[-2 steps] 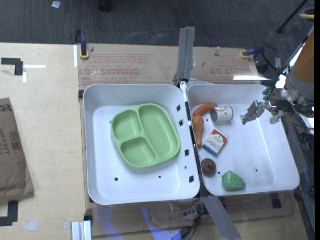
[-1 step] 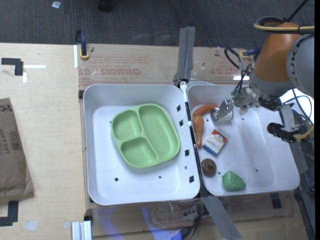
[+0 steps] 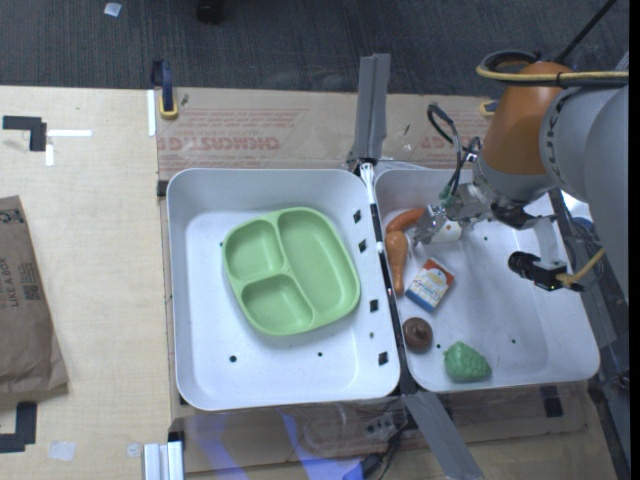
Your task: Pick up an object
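Orange and curved, a carrot [image 3: 398, 243] lies along the left wall of the right bin [image 3: 560, 353], and the gripper [image 3: 437, 224] sits low right beside its upper end. Nothing has been lifted yet, as far as the view shows: every object rests on a bin floor. In the right bin these are the carrot, a small box [image 3: 429, 284] just below the gripper, a brown round thing [image 3: 416, 334] nearer the front, and a green lump [image 3: 466, 362] at the front. The left bin [image 3: 200, 348] carries a green divided plate [image 3: 291, 269], lying flat.

So the task looks to be at the reaching or closing stage, with grasp and lift left to do. The gripper's tip is a small pale and dark mass at the carrot's top, near or touching it; I cannot tell whether it is spread or pressed together, nor whether anything sits within it. My guess is that the carrot is the target, being closest, though the box is also near.
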`<state>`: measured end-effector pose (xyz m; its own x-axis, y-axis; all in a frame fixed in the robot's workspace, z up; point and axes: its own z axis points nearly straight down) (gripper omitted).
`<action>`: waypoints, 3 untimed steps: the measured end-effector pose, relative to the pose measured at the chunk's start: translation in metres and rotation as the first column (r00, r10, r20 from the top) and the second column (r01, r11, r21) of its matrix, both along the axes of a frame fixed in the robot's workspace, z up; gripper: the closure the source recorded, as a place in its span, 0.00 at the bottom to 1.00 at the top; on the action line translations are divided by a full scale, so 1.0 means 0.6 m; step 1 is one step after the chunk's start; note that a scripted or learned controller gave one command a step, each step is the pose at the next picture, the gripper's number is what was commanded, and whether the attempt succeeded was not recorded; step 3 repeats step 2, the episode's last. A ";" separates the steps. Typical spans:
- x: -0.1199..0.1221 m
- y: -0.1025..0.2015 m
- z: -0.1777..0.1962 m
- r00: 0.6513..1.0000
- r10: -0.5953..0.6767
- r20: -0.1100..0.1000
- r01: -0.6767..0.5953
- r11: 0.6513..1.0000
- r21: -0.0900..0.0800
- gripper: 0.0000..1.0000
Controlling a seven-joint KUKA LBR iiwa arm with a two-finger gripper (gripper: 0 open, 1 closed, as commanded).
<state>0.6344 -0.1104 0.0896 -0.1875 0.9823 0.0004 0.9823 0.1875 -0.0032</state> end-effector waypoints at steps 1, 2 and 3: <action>0.001 -0.003 0.012 1.000 -0.003 -0.001 0.003 1.000 0.000 1.00; 0.042 0.090 0.220 0.999 0.045 0.000 -0.045 0.999 -0.001 1.00; 0.042 0.090 0.220 0.999 0.045 0.000 -0.045 0.999 -0.001 1.00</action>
